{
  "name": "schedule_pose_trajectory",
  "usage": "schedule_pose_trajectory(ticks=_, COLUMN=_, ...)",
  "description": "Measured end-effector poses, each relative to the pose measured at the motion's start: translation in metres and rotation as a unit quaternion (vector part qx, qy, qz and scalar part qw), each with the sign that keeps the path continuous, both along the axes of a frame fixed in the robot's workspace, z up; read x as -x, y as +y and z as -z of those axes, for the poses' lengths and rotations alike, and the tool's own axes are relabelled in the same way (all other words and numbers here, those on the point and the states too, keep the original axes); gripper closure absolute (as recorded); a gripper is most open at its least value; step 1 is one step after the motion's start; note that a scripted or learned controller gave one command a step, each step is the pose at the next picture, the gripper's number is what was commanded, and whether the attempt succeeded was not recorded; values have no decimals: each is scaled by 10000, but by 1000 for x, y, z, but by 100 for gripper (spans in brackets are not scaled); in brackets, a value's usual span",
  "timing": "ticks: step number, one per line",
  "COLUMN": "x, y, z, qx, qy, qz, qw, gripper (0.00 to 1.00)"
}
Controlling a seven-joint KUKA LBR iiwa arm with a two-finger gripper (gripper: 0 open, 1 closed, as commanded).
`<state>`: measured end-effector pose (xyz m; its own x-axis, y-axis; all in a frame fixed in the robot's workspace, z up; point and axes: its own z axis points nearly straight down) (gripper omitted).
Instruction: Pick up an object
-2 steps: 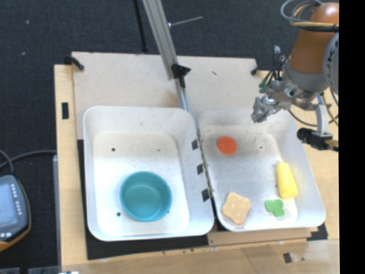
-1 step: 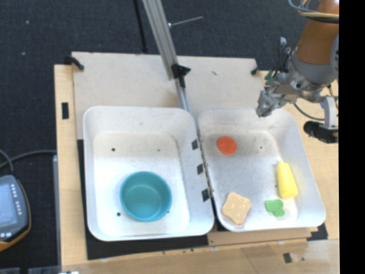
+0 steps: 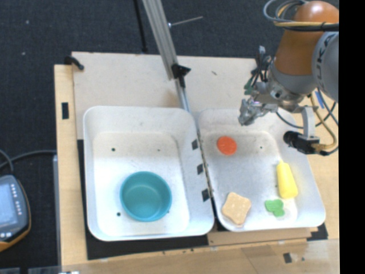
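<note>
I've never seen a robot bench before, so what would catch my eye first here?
Probably the grey arm with its orange band, reaching in from the right, its gripper above the right bin's far edge. Next, the teal bowl in the left bin, then the orange ball and yellow piece in the right bin.

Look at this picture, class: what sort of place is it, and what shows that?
Probably a robotics lab bench. A robot arm reaches over two white bins holding toy-like items, such as a teal bowl, with a metal pole nearby.
</note>
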<state>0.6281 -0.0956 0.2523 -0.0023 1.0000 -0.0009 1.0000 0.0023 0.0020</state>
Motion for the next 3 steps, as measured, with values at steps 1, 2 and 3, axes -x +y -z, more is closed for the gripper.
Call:
schedule_pose_trajectory(ticks=1, x=21, y=48, z=12, qx=-2, qy=14, qz=-12, qw=10000, gripper=100)
schedule_pose_trajectory(ticks=2, x=39, y=87, z=7, qx=-12, qy=5, qz=-19, qw=10000, gripper=100)
schedule_pose_trajectory(ticks=3, x=54, y=128, z=8, qx=-12, qy=9, qz=-20, qw=10000, gripper=100)
